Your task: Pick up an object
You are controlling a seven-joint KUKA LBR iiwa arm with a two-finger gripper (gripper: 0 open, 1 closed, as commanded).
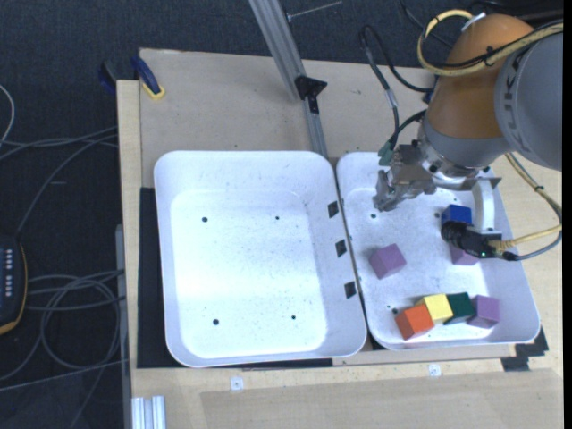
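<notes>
The small purple cube-shaped block (387, 260) is the thing nearest to the pincer, so I judge it to be the likely target. It lies loose on the floor of the right white plastic bin (357, 179), a little toward the near rim from the two-finger gripper (386, 197) and almost straight under it in the camera view, apart from it and not touched. The gripper hangs over the far part of this bin; whether it is spread or pressed together I cannot tell, and nothing is seen pinched in it. From the purple block, an orange block (413, 322), a yellow block (438, 307), a green block (461, 305) and another purple block (487, 310) sit in a row nearer the front rim. The block looks square, without a long axis.
</notes>
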